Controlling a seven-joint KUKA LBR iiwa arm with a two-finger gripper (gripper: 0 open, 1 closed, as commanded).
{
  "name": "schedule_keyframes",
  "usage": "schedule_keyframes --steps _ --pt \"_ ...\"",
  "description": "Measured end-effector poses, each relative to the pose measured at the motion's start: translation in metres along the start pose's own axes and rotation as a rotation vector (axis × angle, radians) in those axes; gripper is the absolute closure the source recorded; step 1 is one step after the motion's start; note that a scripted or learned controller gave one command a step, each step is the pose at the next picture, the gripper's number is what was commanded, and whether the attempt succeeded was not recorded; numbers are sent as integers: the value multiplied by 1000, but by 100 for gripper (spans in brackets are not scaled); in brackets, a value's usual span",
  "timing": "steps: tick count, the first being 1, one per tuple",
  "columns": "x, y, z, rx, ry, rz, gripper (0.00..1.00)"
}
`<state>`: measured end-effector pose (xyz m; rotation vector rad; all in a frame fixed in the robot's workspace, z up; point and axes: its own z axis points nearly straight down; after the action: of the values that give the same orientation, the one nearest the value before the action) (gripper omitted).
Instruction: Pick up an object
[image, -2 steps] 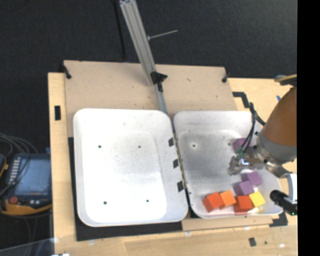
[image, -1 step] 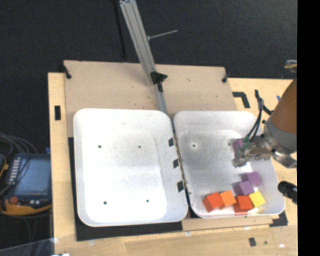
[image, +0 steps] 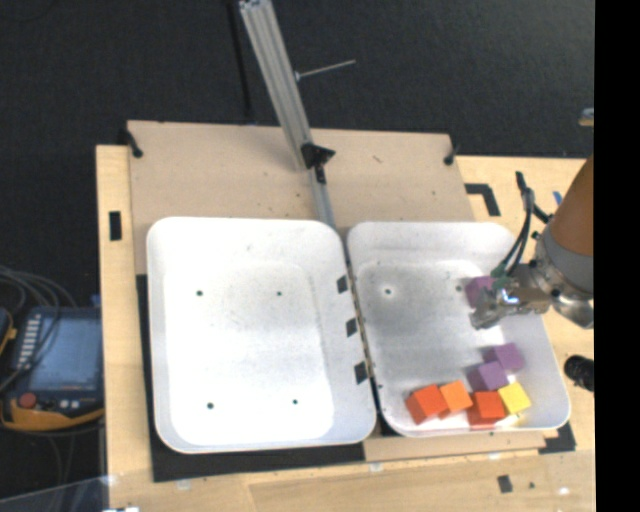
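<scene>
The gripper (image: 497, 303) hangs over the right bin (image: 420, 250) by a purple block (image: 479, 289); jaws' state I cannot tell.

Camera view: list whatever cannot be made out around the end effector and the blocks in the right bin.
- End effector: blurred and small, so its grip state is unreadable.
- Purple block beside it: partly covered by the end effector, so contact is unclear.
- Arm: cut off at the right edge.
- Red block by the right bin wall: mostly hidden behind the orange block.
</scene>
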<state>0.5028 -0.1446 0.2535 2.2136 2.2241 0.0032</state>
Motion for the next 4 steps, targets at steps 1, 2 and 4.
schedule_keyframes --steps 1,2,4 --pt "47 18 12 5 2 -1 100" --pt "90 41 3 2 2 0 100" --pt "189 88 14 2 0 -1 100"
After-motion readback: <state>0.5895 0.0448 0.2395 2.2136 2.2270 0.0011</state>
